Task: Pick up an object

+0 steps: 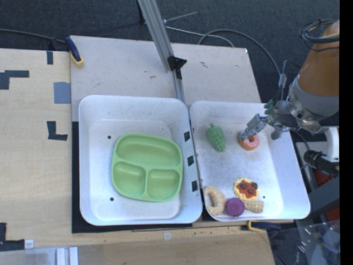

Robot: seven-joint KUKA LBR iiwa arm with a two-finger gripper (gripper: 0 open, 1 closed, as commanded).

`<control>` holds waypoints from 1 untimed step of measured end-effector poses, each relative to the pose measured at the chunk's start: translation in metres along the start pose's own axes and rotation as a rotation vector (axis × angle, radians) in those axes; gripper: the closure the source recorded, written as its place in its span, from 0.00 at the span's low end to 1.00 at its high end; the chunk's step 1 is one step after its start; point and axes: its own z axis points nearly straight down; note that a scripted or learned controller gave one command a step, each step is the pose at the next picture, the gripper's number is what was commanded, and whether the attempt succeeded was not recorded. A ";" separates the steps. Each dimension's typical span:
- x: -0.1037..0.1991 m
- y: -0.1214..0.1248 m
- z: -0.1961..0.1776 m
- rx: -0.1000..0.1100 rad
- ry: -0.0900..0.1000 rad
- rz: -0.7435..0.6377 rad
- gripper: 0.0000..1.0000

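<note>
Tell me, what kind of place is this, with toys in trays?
Probably a robotics lab test bench. A grey and orange robot arm reaches over two white bins, one holding toy food like a green grape bunch, the other a green divided plate. Loose cables lie behind.

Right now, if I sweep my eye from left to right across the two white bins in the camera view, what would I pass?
Green divided plate → green bumpy toy → purple ball → orange and white piece with the pincer just above it.
</note>
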 end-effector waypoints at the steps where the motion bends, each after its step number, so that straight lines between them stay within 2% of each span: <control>1: 0.000 0.000 0.000 0.000 0.000 0.000 0.00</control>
